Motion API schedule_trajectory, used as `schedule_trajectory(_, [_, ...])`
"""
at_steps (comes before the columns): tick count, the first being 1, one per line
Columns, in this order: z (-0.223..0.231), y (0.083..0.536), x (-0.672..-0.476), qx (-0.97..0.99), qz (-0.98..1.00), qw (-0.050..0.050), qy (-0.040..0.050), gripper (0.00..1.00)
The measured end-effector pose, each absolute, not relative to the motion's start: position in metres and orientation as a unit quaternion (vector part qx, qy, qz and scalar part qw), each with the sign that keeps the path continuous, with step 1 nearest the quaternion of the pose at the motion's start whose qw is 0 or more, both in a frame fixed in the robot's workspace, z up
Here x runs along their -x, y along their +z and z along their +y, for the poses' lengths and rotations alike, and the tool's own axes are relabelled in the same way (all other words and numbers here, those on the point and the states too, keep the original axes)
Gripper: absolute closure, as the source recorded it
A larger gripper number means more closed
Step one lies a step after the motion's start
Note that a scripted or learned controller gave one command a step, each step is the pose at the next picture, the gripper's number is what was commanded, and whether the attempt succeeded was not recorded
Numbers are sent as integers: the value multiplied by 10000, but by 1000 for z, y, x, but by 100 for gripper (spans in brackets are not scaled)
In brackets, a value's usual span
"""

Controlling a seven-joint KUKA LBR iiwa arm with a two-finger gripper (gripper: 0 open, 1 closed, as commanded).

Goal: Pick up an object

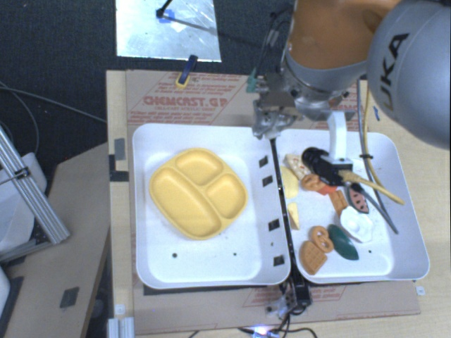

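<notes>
Camera view: the arm [366,41] enters from the upper right, its grey and orange body leaning over the far edge of the bins. The gripper [271,122] hangs above the far end of the divide between the two bins; whether it is apart or together cannot be told (the wrist body covers it), and nothing is seen clamped in it.

The left bin [151,259] holds one yellow divided plate [197,192], lying flat. The right bin [405,248] holds a cluster of small toy foods [331,210] near its centre, well apart from the gripper. Both bins rest on a cardboard sheet [190,97] on the bench. A shiny metal sheet [165,16] lies on the dark floor beyond.
</notes>
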State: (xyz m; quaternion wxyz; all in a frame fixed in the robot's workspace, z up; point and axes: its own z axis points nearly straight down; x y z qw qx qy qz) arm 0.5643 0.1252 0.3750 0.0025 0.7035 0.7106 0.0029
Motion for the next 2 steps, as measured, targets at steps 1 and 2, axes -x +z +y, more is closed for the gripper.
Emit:
schedule_trajectory(1, [133, 546, -545, -7049, 7092, 52, 97, 100])
schedule_trajectory(2, [171, 346, -608, -7056, 7086, -28, -48, 100])
